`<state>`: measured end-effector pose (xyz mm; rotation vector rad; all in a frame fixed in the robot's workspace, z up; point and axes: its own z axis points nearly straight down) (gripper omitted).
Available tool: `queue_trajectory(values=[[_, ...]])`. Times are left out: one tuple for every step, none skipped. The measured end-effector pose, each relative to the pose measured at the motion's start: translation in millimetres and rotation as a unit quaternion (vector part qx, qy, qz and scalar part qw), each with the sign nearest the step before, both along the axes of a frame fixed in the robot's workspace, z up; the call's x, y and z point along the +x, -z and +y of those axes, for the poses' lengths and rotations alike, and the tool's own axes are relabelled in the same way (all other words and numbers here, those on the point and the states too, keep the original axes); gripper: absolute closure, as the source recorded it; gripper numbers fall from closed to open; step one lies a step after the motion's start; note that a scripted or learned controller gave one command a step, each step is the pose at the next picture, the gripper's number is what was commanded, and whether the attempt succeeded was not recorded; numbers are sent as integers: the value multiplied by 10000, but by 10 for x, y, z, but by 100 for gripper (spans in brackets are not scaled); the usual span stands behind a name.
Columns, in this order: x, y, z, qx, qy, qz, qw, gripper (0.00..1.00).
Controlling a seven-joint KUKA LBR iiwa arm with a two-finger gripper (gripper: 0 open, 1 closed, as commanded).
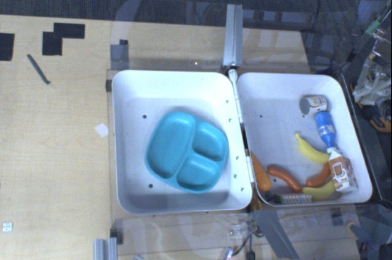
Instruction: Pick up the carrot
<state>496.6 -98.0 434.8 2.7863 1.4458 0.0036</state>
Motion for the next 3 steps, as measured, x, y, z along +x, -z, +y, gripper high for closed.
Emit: queue_trajectory(values=[[198, 266, -5, -1, -305, 1, 9995, 100], [198, 266, -4, -1, -305, 0, 9995, 0], [198, 2515, 422, 8, -204, 16, 9998, 0]])
